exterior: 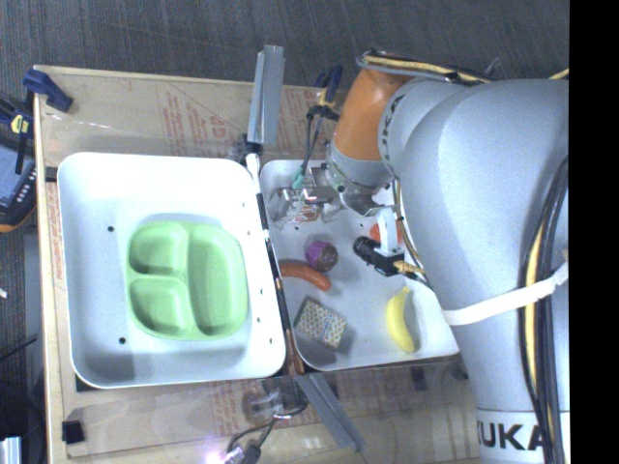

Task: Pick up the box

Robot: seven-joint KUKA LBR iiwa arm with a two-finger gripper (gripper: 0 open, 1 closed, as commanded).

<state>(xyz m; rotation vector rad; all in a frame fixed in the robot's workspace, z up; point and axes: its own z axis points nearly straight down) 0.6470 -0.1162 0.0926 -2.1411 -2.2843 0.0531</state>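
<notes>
The box [321,324] is small, with a brown and white chequered pattern. It lies tilted near the front left of the right bin [426,351]. My gripper [298,202] is low in the far left corner of that bin, well behind the box and apart from it. The grey arm and its orange band [366,114] cover the bin's right and far side.
Between gripper and box lie a purple ball-like item [322,254] and a red sausage [305,276]. A yellow banana [400,320] rests right of the box. The left bin [87,191] holds a green divided plate [188,280]. A ridge [268,249] separates the bins.
</notes>
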